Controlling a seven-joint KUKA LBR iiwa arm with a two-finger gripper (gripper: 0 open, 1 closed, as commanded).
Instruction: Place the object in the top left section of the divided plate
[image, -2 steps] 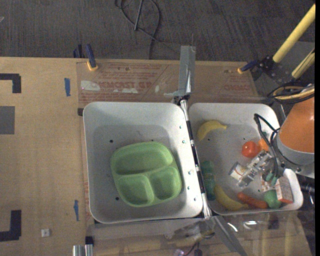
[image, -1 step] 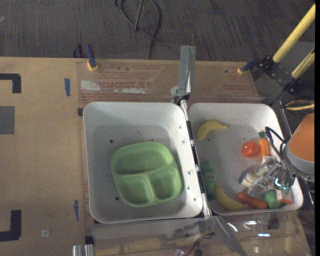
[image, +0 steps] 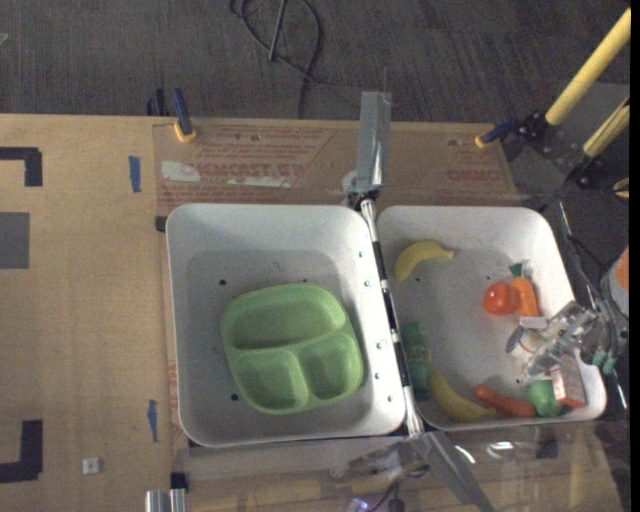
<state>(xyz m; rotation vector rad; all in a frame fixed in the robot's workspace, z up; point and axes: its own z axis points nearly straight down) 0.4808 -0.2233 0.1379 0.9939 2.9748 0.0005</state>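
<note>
The gripper (image: 560, 345) hung low over the right bin (image: 470, 225) near its right wall, and whether its jaws were apart or together could not be told; the toy foods that could serve as the task's object, among them a tomato (image: 498, 298), two bananas (image: 420, 258) and a carrot (image: 505, 402), lay loose on that bin's floor, while the green divided plate (image: 290, 345) sat in the middle of the left bin (image: 200, 300). The likely failure was a miss or a double pick, since items crowded the bin's near right corner close to the wall, and any carried piece had to clear the two rims between the bins. The plate's sections lay bare, with open floor along the left bin's far edge.
</note>
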